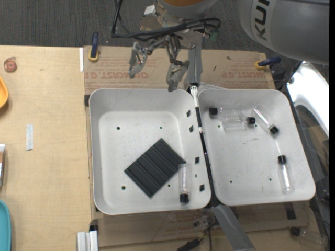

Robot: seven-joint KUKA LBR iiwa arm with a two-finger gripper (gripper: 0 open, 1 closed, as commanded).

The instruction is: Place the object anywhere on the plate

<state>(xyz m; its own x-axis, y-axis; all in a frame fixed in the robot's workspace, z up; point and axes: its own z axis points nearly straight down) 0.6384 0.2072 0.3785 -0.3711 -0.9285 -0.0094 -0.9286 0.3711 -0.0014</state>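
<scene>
A dark ribbed plate (154, 167) lies tilted on the floor of the left bin (104, 140), toward its front. A clear tube with a black cap (183, 182) lies just off the plate's right corner, on the bin floor and close to the plate's edge. My gripper (153, 78) hangs above the cardboard behind the left bin's back rim. Its two fingers are spread apart with nothing between them.
The right bin (298, 140) holds several clear black-capped tubes, among them one near the back (230, 122), one angled at the back right (265, 120) and one at the front right (284, 174). Clamps (94, 50) hold the cardboard. A wooden table lies to the left.
</scene>
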